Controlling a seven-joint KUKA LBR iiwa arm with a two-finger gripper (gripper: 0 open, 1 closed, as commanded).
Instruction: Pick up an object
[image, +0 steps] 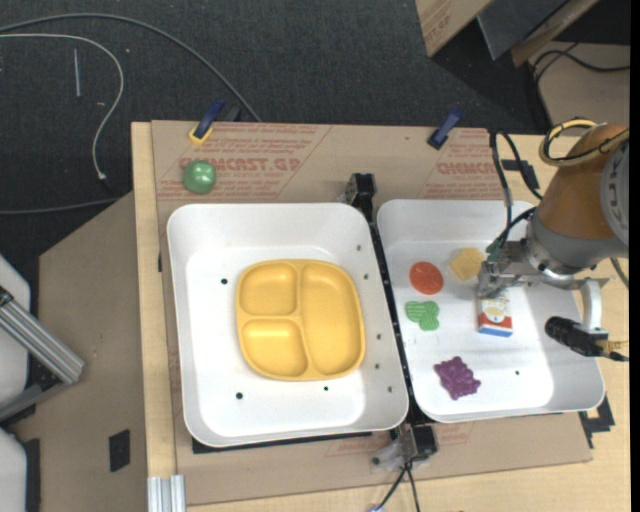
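Camera view: gripper (493, 290) low over a small boxy carton (494, 321) in the right bin (570, 385); grip unclear. Nearby lie a red disc (426, 277), green lump (423, 315), knobbly purple grapes (457, 377). Left bin (200, 300) holds a smooth yellow tray (300, 319).

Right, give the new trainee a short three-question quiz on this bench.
1. True or false: the yellow divided plate lies in the left bin.
2. What lies nearest the end effector? A) purple grapes B) small carton C) green ball
3. Fill in: the green ball rests on the ____, outside both bins.

Key: 1 true; 2 B; 3 cardboard.
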